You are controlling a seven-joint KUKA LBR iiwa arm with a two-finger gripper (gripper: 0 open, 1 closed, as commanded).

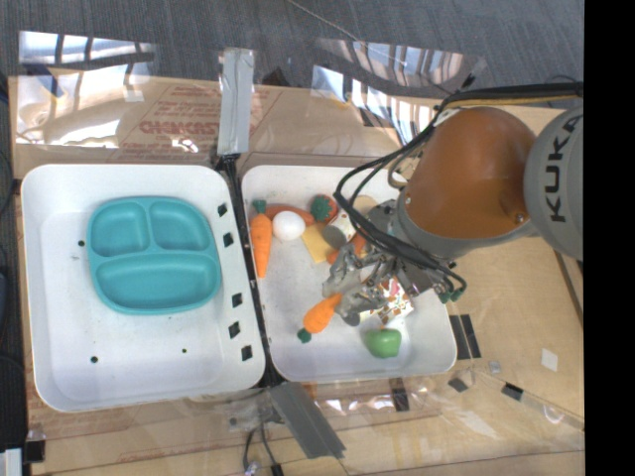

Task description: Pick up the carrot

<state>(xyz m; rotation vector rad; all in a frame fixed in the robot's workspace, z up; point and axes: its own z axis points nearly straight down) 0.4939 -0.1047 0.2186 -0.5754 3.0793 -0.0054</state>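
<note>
Two carrots lay in the right bin (298, 360). The larger carrot (261, 244) lay lengthwise along the bin's left wall, its green top toward the far end and its tip pointing near, with nothing on top of it. The smaller carrot (319, 316) lay further right and nearer, tilted, with its green end at the lower left and its orange body running up toward the gripper. Just right of the larger carrot's far end sat a white egg-shaped ball (289, 226), and beyond that a strawberry (323, 206) near the far wall. A pale yellow wedge (317, 243) lay between the ball and the arm. The gripper (355, 291) hung low over the middle of the right bin, its metal parts and cables tangled in view above a small red-and-white item (397, 303); its tip stood just beside the upper end of the smaller carrot, but whether it touched that carrot could not be told, nor could it be told whether the gripper was closed or apart, and nothing could be seen clamped in it. A green apple-like fruit (383, 342) rested near the right bin's near wall, just below the gripper. The arm's orange band (476, 172) loomed over the bin's right side. The left bin (50, 365) held a teal divided plate (154, 254) toward its far half.
</note>
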